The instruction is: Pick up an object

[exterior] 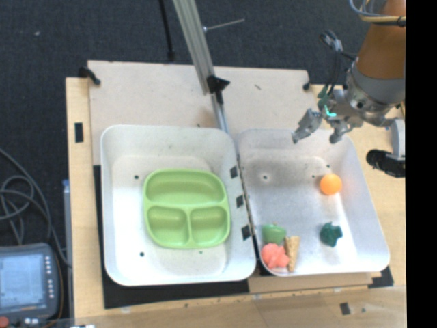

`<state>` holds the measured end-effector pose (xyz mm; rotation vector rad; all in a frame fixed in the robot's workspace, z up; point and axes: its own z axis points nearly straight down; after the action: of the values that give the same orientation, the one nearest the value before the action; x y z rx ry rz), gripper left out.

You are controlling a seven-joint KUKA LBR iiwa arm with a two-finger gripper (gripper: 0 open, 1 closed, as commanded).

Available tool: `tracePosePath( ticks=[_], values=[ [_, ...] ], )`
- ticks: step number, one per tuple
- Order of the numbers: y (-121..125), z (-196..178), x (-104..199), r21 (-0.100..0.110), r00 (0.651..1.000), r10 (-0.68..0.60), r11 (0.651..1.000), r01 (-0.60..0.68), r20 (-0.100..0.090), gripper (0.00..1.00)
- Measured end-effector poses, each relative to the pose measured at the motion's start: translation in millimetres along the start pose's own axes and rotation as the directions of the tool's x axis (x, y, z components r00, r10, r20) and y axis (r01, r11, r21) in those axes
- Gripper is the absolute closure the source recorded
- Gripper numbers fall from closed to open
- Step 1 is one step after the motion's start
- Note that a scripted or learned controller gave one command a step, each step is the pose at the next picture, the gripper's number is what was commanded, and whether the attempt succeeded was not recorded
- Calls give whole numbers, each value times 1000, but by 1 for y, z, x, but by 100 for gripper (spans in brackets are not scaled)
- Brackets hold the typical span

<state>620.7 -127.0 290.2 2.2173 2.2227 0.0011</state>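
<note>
Dark carpet all round, a pale wooden bench (157,91) in the middle, bearing two shallow white bins side by side. In the left bin (123,156): a green divided tray (186,208), flat and roughly centred. In the right bin (287,176): an orange ball (330,184) toward the right wall; a dark green object (331,234) below it, apart from it; at the near left corner a huddle of a green piece (274,233), a pink piece (274,255) and a tan cone (293,250), packed closely together. Above the far right corner of the right bin, the gripper (319,128), fingers spread apart, nothing between them, well apart from every object. Behind it, the grey arm with its orange band (381,46), reaching in from the right. At the lower left edge, a small screen (24,279) beside loose cables.
</note>
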Motion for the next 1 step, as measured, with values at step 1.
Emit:
tracePosePath(
  ticks=[1],
  values=[
    [-1,42,-4,5,1000,3,1000,-3,1,0]
  ],
)
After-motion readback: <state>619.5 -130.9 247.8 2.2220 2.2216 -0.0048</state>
